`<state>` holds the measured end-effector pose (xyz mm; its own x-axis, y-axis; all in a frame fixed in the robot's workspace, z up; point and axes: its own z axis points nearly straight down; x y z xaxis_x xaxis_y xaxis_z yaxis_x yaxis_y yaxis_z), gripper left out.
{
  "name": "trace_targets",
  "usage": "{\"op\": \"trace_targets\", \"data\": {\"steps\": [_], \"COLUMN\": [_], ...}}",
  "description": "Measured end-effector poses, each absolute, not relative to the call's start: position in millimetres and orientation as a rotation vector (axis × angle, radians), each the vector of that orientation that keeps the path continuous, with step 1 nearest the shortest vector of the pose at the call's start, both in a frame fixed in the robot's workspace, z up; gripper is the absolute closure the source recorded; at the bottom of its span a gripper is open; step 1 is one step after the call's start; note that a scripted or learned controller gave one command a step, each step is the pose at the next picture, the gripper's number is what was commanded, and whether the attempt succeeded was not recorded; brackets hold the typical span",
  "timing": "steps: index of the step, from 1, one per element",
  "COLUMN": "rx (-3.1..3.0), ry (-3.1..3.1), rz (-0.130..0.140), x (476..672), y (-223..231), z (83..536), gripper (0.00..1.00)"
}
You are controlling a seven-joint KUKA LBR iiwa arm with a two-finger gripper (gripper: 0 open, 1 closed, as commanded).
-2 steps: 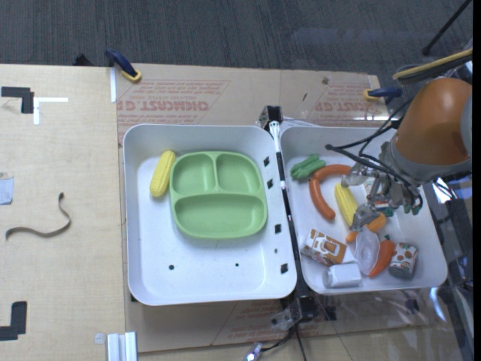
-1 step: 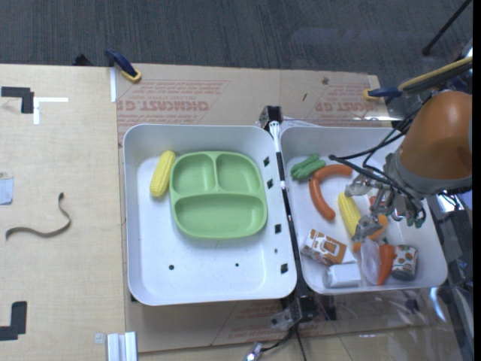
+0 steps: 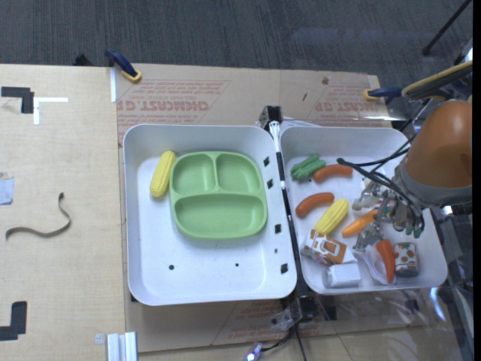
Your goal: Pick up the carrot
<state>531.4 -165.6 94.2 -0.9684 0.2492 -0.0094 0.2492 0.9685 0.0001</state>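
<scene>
Apparently poised to grasp, the grey two-finger gripper [image 3: 385,218] hangs over the right white bin [image 3: 432,280], just beside the small orange plastic carrot [image 3: 358,225] mid-bin; its opening and hold cannot be told.

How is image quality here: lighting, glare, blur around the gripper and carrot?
Camera view: lighting is soft and even, with faint shadows along the left bin walls; mild glare on clear plastic near the carrot; the gripper area is cluttered and slightly soft, so fine detail is unclear; the green tray and the corn beside it look sharp.
</scene>
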Motion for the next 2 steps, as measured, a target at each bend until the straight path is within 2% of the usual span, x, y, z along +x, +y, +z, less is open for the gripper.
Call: {"op": "trace_targets", "data": {"steps": [1, 2], "rx": [0.387, 0.387], "ry": [3.108, 3.108], "rz": [-0.003, -0.003], "x": [532.3, 532.4], "y": [-164.7, -164.3], "z": [102.5, 102.5], "gripper": [1.0, 0.0]}}
